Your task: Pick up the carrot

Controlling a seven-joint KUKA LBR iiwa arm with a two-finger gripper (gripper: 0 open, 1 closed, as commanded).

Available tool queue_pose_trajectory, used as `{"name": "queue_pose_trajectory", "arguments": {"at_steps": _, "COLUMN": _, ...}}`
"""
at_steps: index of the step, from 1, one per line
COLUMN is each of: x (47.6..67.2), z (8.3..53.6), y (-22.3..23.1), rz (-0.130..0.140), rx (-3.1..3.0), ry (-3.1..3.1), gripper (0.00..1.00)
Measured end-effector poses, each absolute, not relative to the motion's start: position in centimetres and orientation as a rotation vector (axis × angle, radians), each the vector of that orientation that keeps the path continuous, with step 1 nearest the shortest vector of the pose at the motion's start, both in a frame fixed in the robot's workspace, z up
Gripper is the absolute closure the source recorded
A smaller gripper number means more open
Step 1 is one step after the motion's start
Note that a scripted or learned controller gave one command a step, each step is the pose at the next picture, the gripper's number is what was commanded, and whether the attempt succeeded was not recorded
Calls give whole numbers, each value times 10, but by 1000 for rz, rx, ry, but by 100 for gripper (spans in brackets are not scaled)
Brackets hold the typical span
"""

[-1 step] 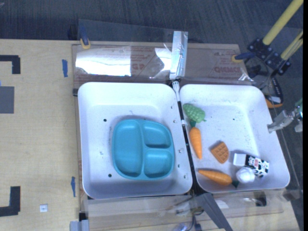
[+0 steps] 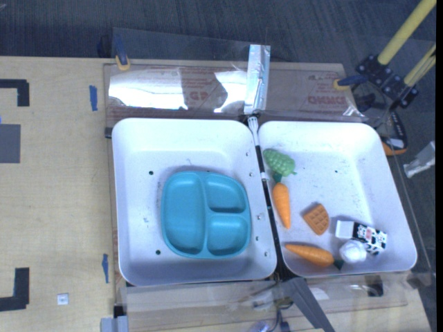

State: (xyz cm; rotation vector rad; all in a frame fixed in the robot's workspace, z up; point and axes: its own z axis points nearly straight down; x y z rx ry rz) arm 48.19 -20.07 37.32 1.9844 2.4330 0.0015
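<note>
Apparently the approach is not yet begun: the carrot (image 2: 281,204) lies untouched at the right bin's (image 2: 398,185) left wall, and I cannot tell the state of the jaws.

Open white floor across the far and right parts of the right shallow white bin (image 2: 360,144), free for a descent. Crowded along its left wall: leafy green toy vegetable (image 2: 279,162) just above an orange toy carrot (image 2: 282,204), both close to the divider between bins. Nearer the front: orange waffle-like piece (image 2: 316,218), second orange carrot-shaped piece (image 2: 309,254), white block (image 2: 344,227), black-and-white cow-patterned toy (image 2: 372,239), clustered. Left bin (image 2: 131,144): centre taken by a blue compartmented plastic tray (image 2: 205,213).
</note>
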Motion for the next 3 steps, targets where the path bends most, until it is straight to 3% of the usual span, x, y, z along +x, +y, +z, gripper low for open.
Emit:
{"name": "queue_pose_trajectory", "arguments": {"at_steps": 1, "x": 478, "z": 222, "y": -123, "rz": -6, "rx": 2035, "ry": 2404, "gripper": 0}}
{"name": "queue_pose_trajectory", "arguments": {"at_steps": 2, "x": 476, "z": 126, "y": -97, "rz": -8, "rx": 1939, "ry": 2484, "gripper": 0}}
{"name": "queue_pose_trajectory", "arguments": {"at_steps": 3, "x": 479, "z": 184, "y": -69, "rz": 1, "rx": 1737, "ry": 2617, "gripper": 0}}
